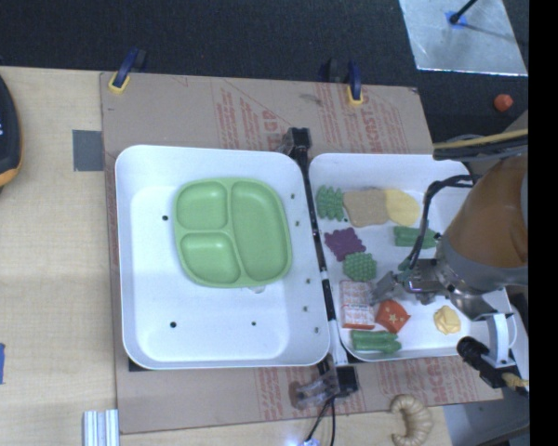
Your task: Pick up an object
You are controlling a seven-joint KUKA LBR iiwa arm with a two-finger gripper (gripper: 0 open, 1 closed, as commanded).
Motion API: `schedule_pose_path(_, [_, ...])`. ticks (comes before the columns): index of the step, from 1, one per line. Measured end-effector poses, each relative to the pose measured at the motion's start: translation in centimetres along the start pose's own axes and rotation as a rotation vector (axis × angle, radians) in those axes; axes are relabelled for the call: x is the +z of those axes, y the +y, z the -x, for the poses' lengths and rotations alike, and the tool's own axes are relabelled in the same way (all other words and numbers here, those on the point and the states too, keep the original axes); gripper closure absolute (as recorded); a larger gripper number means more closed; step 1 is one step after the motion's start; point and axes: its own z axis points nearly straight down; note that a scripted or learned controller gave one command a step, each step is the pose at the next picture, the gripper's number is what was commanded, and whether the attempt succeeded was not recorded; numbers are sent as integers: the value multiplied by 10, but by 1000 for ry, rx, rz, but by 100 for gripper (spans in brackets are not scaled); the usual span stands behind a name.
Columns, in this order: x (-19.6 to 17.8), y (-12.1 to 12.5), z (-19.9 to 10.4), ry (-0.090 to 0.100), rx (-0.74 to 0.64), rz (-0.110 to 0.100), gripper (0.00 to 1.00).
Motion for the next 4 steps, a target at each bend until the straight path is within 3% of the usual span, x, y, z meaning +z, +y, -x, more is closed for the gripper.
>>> schedule_pose_path(1, [-33,58,92,-8,2,14,0])
schedule_pose_path(2, [14,111,21,-4,-10,12,0])
schedule_pose_path(3, [11,179,-8,-3,-6,14,0])
schedule_pose_path(4, [12,183,-6,-2,-4,4,0])
